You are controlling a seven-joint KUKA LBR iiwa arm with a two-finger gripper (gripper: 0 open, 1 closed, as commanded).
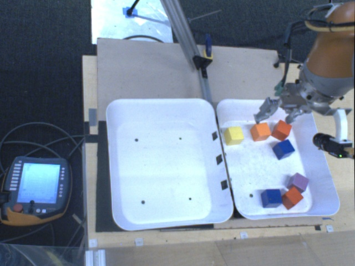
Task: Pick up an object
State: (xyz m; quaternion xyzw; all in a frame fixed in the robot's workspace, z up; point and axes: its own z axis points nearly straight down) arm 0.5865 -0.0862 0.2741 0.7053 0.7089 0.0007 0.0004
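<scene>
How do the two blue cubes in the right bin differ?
The upper blue cube sits mid-bin just below the red-orange cube, apart from its neighbours; the lower blue cube sits near the front rim, touching or nearly touching an orange-red cube. The upper one is turned diagonal to the bin wall; the lower one lies nearly square to it. The upper one is closer to the gripper. Both look alike in colour and size.

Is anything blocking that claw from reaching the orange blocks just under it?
Nothing visible does. The gripper hangs open above the two orange cubes in the right bin, with open space between.
</scene>
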